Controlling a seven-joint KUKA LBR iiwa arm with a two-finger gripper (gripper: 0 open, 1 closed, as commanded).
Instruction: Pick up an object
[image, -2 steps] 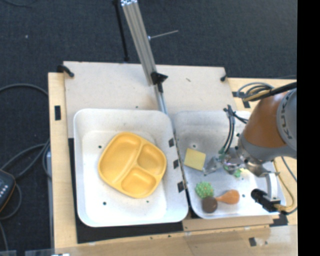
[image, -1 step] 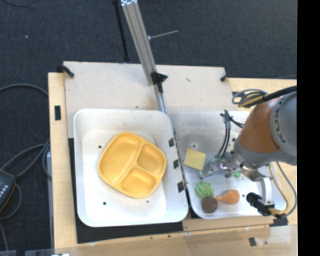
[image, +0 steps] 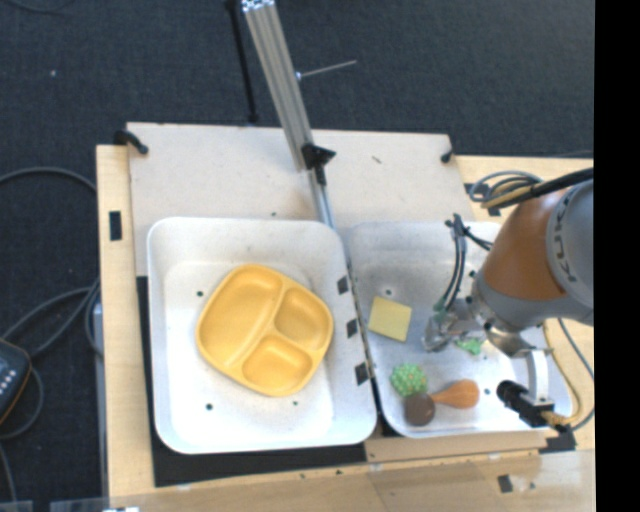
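My gripper (image: 443, 335) reaches down into the right bin (image: 400, 250), near its middle right, below the orange-banded wrist (image: 525, 255). A small green object (image: 470, 347) lies right beside the gripper's tip, partly hidden by it; whether they touch is unclear. A pale yellow square block (image: 390, 318) lies to the gripper's left. A bumpy green ball (image: 408, 379) sits at the bin's front. Beside it lies an orange piece with a dark brown end (image: 445, 398).
The left bin (image: 180, 250) holds a yellow divided plate (image: 264, 328). A slanted metal rail (image: 285, 85) rises from the back between the bins. Cables (image: 500, 188) lie behind the right bin. A black fitting (image: 520, 398) sits at its front right.
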